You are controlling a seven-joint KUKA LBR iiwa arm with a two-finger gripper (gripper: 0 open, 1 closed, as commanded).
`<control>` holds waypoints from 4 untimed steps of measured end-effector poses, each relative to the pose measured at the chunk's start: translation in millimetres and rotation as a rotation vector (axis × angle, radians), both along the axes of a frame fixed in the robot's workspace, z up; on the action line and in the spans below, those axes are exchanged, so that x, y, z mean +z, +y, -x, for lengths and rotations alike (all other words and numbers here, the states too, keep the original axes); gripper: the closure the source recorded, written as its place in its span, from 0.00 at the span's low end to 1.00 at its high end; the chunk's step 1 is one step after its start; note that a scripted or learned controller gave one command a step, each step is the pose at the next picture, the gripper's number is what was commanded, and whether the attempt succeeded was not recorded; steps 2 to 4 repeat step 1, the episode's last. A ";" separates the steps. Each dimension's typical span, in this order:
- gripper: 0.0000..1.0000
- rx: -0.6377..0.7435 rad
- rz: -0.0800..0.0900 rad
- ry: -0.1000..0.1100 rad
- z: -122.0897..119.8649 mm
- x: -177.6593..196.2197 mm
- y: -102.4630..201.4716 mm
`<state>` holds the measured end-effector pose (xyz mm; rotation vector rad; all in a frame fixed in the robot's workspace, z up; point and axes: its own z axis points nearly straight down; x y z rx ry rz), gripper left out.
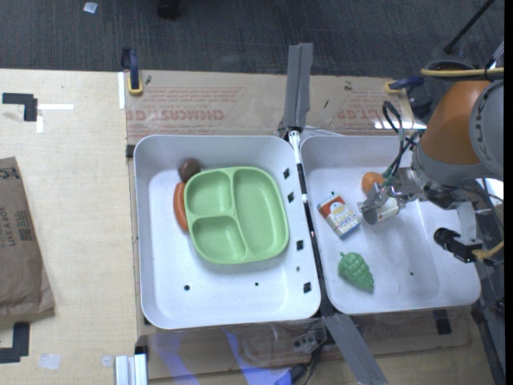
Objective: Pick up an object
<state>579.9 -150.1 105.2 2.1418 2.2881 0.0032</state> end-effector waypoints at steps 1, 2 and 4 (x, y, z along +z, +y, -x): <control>1.00 0.051 -0.002 0.007 -46.5 86.5 60.5; 1.00 0.051 -0.002 0.007 -46.5 86.5 60.5; 1.00 0.051 -0.002 0.007 -46.5 86.5 60.5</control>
